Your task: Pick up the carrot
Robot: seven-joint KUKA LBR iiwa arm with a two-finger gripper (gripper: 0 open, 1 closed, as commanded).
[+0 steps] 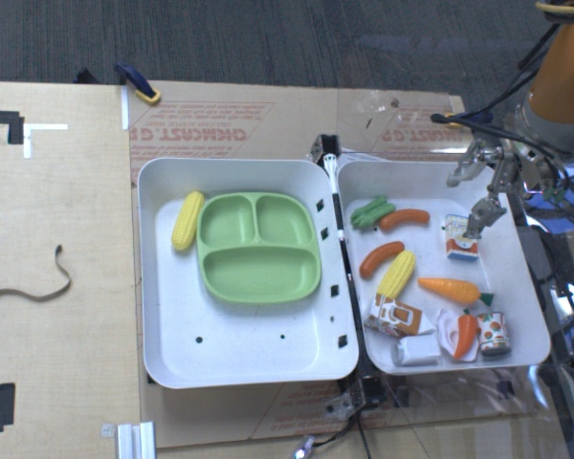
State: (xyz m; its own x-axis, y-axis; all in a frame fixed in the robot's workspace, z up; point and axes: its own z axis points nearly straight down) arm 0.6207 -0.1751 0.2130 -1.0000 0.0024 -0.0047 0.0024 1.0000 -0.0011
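A pale green divided plate (pixel 258 247) sits in a white bin (pixel 163 352). Left of the plate lies yellow corn (pixel 187 220). Right of the plate: an orange carrot (pixel 450 289) with a green tip, two reddish-orange sausages (pixel 404 220), and a dark green vegetable (pixel 371 211).

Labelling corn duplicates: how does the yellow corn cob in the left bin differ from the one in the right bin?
The left-bin yellow corn cob lies alone on the bin floor beside the green divided plate; the right-bin yellow corn cob sits in clutter, close to an orange sausage and a long orange carrot. The left cob stands nearly upright in the picture; the right cob tilts more. Both are yellow, ridged and similar in size.
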